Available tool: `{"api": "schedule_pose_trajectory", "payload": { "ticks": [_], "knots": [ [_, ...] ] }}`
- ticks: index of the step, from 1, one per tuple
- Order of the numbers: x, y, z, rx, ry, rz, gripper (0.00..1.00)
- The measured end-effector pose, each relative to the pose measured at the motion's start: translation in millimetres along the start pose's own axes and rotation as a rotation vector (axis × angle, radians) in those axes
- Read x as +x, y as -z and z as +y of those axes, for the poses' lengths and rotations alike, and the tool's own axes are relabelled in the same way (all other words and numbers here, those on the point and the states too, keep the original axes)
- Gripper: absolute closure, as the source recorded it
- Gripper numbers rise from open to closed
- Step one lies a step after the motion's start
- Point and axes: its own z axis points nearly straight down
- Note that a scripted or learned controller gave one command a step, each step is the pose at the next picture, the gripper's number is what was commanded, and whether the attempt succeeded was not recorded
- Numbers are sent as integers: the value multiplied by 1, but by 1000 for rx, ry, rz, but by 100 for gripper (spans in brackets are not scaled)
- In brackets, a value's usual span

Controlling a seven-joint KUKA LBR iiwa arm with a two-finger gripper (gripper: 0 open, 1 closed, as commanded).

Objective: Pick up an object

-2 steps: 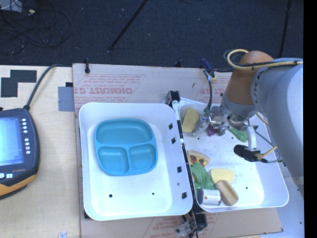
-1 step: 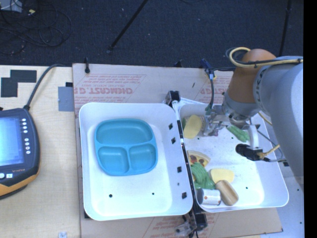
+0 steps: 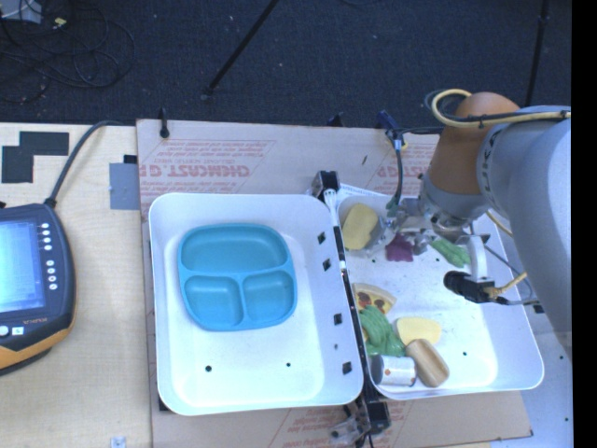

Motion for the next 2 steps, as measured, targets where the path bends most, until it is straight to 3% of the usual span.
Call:
{"api": "schedule_pose_trajectory", "payload": {
  "ticks": [1,2],
  "knots": [
    [0,8,0,3,2,1,100],
    [0,8,0,3,3,0,0]
  ]
}}
